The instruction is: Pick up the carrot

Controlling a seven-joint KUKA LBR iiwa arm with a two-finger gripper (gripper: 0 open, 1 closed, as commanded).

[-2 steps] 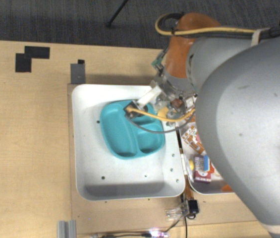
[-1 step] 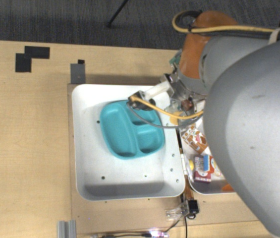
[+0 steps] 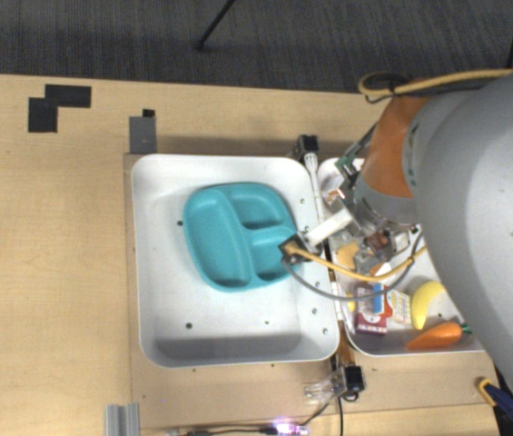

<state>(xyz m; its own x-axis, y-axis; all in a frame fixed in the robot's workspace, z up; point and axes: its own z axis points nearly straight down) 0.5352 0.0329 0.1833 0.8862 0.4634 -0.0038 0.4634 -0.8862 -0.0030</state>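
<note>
Grey and bulky at the right: arm (image 3: 488, 234), with orange band (image 3: 388, 163) above the wrist, looming over the right bin (image 3: 365, 345) and covering much of it. Beside that, left bin (image 3: 152, 262), with a teal tray (image 3: 233, 234) near its middle. Below the band, gripper (image 3: 369, 248), low over the right bin's left part, close to the dividing wall and among loose cables (image 3: 315, 280). Open or clenched: cannot tell, too much clutter and shadow there. Nothing visibly held.

In the right bin's lower corner, carrot (image 3: 436, 336), lying flat and roughly crosswise, near the bottom wall, right at the arm's edge. Just above it, a yellow fruit (image 3: 427, 300); just left of that, a red-and-white carton (image 3: 374, 309).

Probably the approach step, carrot not yet reached: gripper apart from it, with carton and fruit roughly between.

Risks, as a judgement:
- Closing on the carton or fruit instead, given the crowding.
- Scraping the bin wall, given the carrot's snug spot in the corner.
- Slipping off the smooth, tapered carrot if pinched near the tip.
- Snagging the cables draped across the divider.
</note>
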